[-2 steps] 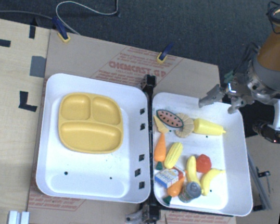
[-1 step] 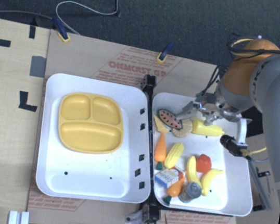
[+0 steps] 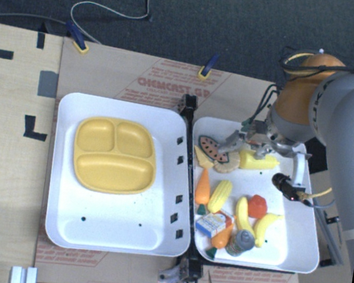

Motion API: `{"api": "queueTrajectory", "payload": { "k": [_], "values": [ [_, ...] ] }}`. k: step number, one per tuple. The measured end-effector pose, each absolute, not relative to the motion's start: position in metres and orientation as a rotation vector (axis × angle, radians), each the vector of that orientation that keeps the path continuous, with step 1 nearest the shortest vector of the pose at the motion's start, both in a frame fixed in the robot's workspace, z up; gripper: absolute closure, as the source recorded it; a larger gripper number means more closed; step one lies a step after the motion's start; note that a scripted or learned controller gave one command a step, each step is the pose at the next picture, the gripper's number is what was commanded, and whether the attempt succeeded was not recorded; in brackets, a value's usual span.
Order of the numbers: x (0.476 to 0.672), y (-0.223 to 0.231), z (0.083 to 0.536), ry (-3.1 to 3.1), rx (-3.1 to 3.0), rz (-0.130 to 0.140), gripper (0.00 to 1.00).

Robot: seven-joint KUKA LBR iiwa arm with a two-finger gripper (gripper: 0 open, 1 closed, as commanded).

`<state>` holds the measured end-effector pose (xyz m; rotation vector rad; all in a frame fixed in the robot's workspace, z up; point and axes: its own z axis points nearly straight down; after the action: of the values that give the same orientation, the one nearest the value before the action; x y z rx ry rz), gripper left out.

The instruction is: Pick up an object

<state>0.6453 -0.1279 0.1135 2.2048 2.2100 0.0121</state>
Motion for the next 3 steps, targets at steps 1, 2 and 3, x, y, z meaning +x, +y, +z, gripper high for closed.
{"api": "queueTrajectory", "payload": {
  "k": [1, 2, 3],
  "values": [
    [0.638, -0.125, 0.110, 2.206, 2.203, 0.018, 0.00],
    [0.635, -0.120, 0.108, 2.208, 2.202, 0.021, 0.00],
    [0.621, -0.110, 0.102, 2.198, 2.197, 0.021, 0.00]
  ]
}}
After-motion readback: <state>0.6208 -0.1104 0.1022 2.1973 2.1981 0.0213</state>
